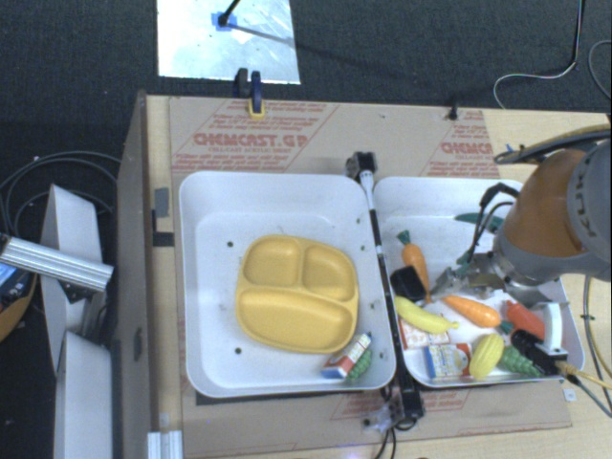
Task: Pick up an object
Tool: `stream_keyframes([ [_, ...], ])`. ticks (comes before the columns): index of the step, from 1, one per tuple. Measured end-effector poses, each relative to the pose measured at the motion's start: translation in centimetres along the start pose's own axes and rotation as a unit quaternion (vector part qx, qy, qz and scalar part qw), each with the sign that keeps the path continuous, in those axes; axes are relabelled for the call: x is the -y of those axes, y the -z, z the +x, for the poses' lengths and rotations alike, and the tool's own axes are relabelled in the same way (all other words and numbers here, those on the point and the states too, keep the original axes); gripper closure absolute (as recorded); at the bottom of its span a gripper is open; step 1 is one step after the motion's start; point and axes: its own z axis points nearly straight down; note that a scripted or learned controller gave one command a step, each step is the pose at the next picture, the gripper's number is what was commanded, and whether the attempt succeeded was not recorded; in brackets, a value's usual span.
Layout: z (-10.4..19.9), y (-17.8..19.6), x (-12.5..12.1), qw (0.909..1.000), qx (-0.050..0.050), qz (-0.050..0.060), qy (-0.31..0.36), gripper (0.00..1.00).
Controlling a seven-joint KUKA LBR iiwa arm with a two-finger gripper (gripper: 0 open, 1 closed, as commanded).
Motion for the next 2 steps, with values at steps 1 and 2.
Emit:
stream_keyframes([
  [1,3.8,0.0,-6.6,1.0,0.0,-0.001,0.001,0.0],
  [2,3.9,0.0,1.0,1.0,0.001,-0.001,-0.001,0.0],
])
